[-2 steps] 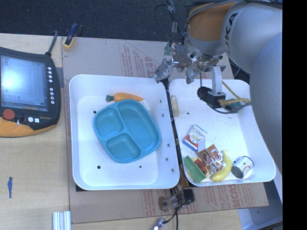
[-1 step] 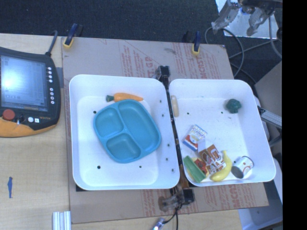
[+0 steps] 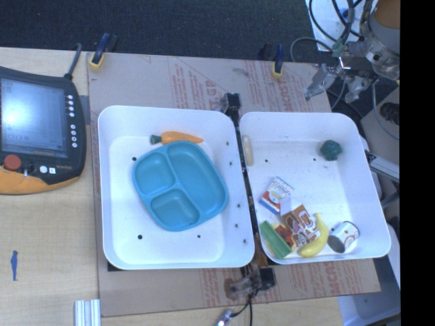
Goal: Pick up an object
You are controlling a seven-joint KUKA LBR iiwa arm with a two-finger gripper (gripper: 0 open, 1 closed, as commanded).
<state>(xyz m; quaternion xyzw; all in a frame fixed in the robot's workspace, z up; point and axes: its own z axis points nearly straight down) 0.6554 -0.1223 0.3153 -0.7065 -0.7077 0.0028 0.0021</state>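
hovering beyond the right bin's [image 3: 353, 124] far corner, the gripper [image 3: 334, 83] spreads its thin metal fingers open, holding nothing. a fuzzy round teal ball [image 3: 331, 149] rests below it; a glossy blue divided plate [image 3: 179, 185] fills the left bin [image 3: 109, 182].

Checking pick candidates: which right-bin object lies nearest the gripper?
The dark green ball, alone near the bin's far right corner below the gripper; the others cluster at the near edge.
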